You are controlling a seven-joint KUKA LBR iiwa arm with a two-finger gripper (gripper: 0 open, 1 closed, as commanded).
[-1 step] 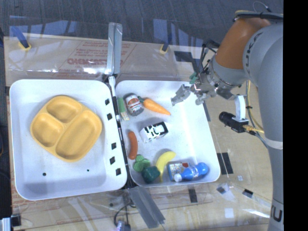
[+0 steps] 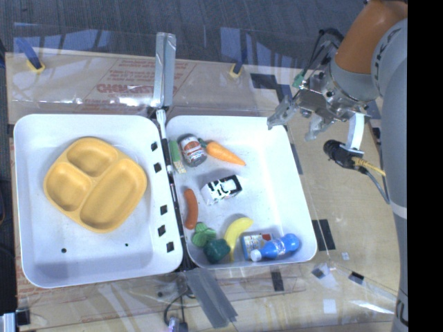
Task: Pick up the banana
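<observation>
Nearest the lens, the banana [image 2: 237, 228] lies well below and left of the gripper [image 2: 297, 120], whose fingers look spread and empty over the right bin's [image 2: 294, 178] far corner. The approach is barely begun. Next it must cross inward and descend; a bottle [image 2: 272, 247] and green vegetable [image 2: 215, 250] crowd the banana, with clearer room above.

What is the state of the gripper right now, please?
Gripper: open, holding nothing, above the right bin's far right corner, away from the banana.
</observation>
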